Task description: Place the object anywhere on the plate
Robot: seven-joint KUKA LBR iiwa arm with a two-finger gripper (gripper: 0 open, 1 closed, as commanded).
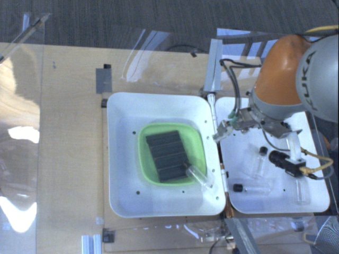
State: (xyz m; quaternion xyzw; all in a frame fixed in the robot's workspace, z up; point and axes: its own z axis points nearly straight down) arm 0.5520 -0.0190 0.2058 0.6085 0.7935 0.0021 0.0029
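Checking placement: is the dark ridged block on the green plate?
Yes: the dark block lies flat inside the green plate.

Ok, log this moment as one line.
arm: over right bin | dark block: on green plate, left bin | clear tube: across plate rim

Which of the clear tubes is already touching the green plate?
The clear tube at the green plate's lower right corner, in the left bin; the others lie in the right bin.
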